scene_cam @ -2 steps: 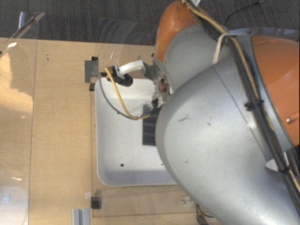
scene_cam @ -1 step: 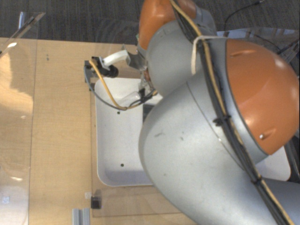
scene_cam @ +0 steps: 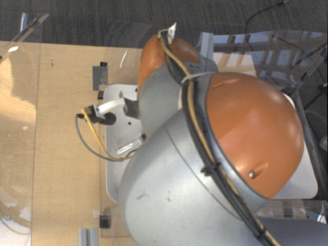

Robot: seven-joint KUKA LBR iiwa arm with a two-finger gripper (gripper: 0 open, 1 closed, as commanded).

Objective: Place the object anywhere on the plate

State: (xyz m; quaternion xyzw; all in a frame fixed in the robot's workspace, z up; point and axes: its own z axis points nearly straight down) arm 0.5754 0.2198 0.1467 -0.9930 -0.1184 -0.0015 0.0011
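Grey arm (scene_cam: 169,188) reaching in from right, very close to camera, bulking across lower centre. Large orange joint cap (scene_cam: 253,132) facing up; smaller orange cap (scene_cam: 154,55) beyond it, toward top. Black cable bundle (scene_cam: 197,132) running along the casing. Wrist end pointing left, white fitting (scene_cam: 110,107) and looped cables (scene_cam: 89,137) there.

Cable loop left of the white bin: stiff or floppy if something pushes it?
Likely floppy: the cable loop hangs in a slack curve over the bench. It is thin, so probably light, and should swing aside rather than resist.
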